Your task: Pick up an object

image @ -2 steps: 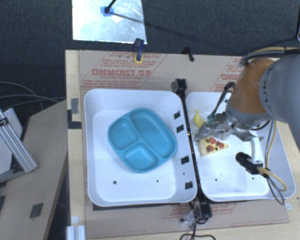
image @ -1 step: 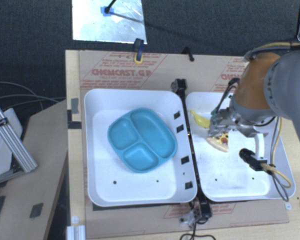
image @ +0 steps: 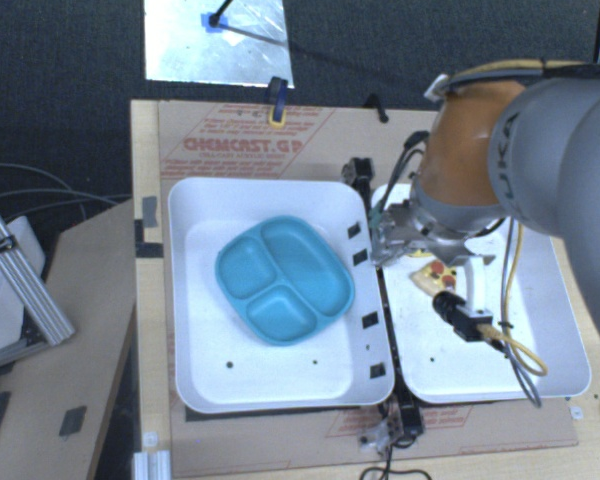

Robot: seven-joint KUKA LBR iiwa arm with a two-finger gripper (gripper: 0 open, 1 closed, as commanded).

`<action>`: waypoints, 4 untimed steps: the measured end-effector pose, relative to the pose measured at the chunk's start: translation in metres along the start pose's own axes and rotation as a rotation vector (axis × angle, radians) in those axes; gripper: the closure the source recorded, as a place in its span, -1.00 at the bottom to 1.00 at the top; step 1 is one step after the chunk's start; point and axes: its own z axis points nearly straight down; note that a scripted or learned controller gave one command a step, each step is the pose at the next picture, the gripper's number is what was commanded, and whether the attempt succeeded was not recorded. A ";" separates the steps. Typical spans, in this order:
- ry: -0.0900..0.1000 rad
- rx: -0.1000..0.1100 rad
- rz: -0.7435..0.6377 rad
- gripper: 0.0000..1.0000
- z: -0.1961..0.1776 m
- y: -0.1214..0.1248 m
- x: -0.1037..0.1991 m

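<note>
A small cluster of objects (image: pixel 430 276), tan with red and yellow bits, lies in the right white bin (image: pixel 540 368) near its upper left part. The arm's grey and orange wrist hangs straight over that spot and covers most of the cluster. My gripper (image: pixel 432 262) points down into the bin just above or at these objects, largely hidden under the wrist. A blue divided plate (image: pixel 283 278) lies in the middle of the left white bin (image: pixel 195 368).
A black connector with a yellow cable (image: pixel 467 321) hangs off the arm over the right bin. The ridge between the two bins (image: pixel 380 318) carries black clips. Behind the bins lies brown cardboard (image: pixel 245 138) and a shiny sheet (image: pixel 218 28).
</note>
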 end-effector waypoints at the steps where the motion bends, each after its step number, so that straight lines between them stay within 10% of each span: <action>1: -0.004 0.005 0.015 1.00 -0.048 -0.066 -0.032; 2: 0.000 0.003 -0.002 1.00 -0.069 -0.072 0.066; 3: -0.003 0.008 0.007 1.00 -0.043 -0.072 0.098; 4: -0.001 -0.006 0.007 1.00 -0.153 -0.048 0.108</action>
